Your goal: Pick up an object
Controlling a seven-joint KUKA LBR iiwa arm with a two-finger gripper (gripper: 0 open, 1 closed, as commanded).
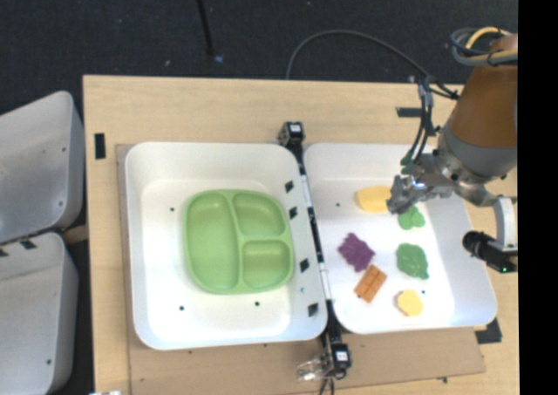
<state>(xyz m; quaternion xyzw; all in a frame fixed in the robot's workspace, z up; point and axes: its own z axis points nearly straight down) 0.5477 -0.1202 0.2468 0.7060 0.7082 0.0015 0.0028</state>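
Reaching arm: grey with an orange band, entering over the right bin (453,315) from its right edge.
Gripper (403,197): low over the right bin's upper middle, just beside the yellow piece (373,200) and just above the small green piece (411,218).
Finger state: cannot tell, tips too small and dark to read.
Held item: nothing seen between the fingers.
Yellow piece: flat on the bin floor toward the far edge, touching or nearly touching the gripper's left side; cannot tell which.
Small green piece: right of centre, directly under the gripper.
Larger green piece (412,260): nearer the front, below the small green one.
Purple piece (355,250): toward the bin's left edge, mid-depth.
Orange waffle-like block (370,282): just in front of the purple piece, tilted.
Small yellow piece (409,302): near the front edge, right of the orange block.
Left bin (148,210): beside the right bin, holding a green divided plate (237,240) at its centre, three compartments facing up.
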